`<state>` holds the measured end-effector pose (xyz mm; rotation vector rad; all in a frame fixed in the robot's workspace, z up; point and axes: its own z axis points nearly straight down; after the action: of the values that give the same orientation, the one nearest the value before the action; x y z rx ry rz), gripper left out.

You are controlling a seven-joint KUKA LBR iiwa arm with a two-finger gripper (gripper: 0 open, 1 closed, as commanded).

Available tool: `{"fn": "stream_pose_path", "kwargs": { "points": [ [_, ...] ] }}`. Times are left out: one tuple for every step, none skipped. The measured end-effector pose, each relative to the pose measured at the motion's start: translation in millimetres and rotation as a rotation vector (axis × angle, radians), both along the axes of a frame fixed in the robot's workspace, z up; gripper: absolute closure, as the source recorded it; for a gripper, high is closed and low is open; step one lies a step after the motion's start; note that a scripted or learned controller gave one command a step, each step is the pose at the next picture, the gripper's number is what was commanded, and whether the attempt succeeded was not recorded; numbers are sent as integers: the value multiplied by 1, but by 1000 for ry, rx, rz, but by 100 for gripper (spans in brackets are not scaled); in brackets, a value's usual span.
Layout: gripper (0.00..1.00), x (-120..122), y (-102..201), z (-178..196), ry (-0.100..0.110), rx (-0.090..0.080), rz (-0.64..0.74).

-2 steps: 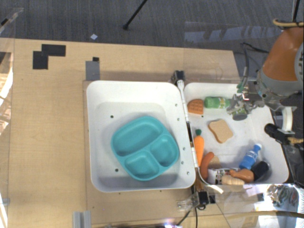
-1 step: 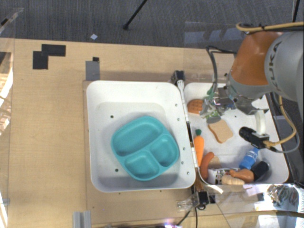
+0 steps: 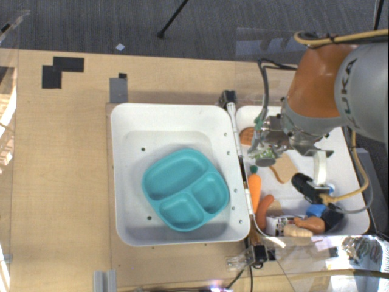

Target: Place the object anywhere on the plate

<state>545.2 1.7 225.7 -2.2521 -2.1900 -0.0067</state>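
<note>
Hand point(image 3: 265, 157), grip state unclear, hovers over carrot point(image 3: 253, 189) and bread slice point(image 3: 282, 169).

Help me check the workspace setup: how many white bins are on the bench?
2. The left bin holds the teal divided plate. The right bin holds the toy food and sits partly under the arm, so some items there may be hidden.
</note>
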Motion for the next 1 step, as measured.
{"fn": "stream_pose_path", "kwargs": {
  "points": [
    [100, -38, 48, -5, 5, 0, -72]
  ]
}}
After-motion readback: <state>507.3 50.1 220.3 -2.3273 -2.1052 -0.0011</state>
